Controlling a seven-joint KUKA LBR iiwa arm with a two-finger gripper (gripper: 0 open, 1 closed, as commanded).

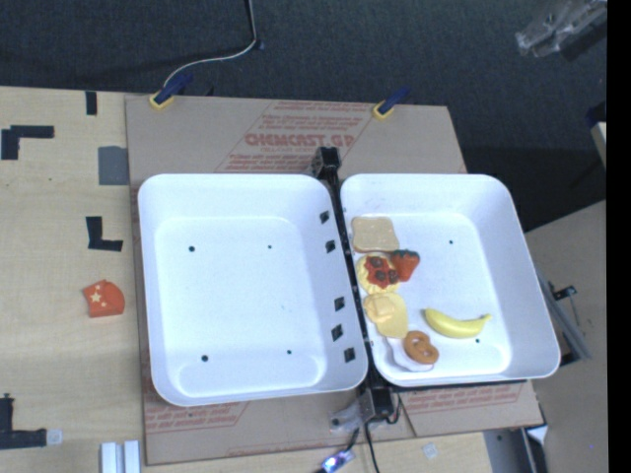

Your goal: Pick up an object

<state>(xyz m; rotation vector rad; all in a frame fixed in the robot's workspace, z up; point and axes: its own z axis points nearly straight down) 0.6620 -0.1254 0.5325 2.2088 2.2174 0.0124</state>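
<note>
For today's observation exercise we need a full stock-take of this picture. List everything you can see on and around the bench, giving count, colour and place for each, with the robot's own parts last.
white bins: two, white, side by side on the brown board.
toast slice: one, tan, right bin, near the divider.
red and yellow toy food: one cluster, right bin, below the toast.
pale yellow piece: one, right bin, below the cluster.
banana: one, yellow, right bin, lower middle.
doughnut: one, brown, right bin, near the front corner.
orange block: one, on the bench left of the bins.
clamps: two, blue and yellow, board's far edge.
cable: one, white, on the dark floor.
hand: one, grey, blurred, top right, away from the bins.
</note>
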